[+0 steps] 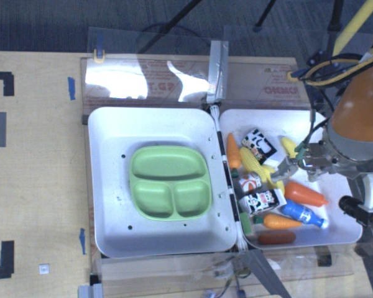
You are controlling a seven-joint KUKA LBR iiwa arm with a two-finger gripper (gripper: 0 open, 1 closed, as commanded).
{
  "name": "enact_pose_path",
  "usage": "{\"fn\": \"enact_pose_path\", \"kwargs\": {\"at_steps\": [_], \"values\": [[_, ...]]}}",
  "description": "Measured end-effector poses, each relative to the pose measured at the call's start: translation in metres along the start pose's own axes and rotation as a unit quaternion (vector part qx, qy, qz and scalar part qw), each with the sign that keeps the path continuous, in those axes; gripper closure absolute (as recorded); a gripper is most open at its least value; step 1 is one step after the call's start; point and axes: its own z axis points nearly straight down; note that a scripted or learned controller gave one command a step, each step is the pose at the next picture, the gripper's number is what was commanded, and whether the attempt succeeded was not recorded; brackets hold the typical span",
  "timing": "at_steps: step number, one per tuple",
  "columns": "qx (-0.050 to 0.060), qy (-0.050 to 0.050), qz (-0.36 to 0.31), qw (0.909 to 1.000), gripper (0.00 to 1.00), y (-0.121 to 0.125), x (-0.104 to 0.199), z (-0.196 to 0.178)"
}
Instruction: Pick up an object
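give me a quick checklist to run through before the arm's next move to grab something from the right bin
1. Gripper is over the right bin, where the toys are: ok.
2. A target sits close under it, the corn cob just to its left in the camera view: ok.
3. Target is free of neighbours: not ok, the corn touches the orange carrot and the black and white carton.
4. Fingers set to the right width: cannot tell, they blur into the clutter.
5. Nothing already held: cannot tell.
6. Left bin with the green divided tray lies apart from the gripper: ok.
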Motion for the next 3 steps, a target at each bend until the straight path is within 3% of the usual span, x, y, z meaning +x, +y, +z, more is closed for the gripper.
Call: {"fn": "enact_pose_path", "kwargs": {"at_steps": [1, 2, 3], "values": [[-0.003, -0.001, -0.046, 0.9989, 0.0, -0.006, -0.013, 0.078], [-0.002, -0.001, 0.065, 0.9979, 0.0, 0.01, -0.012, 0.114], [-0.003, 0.0, 0.067, 0.9978, 1.0, 0.01, -0.012, 0.104]]}}
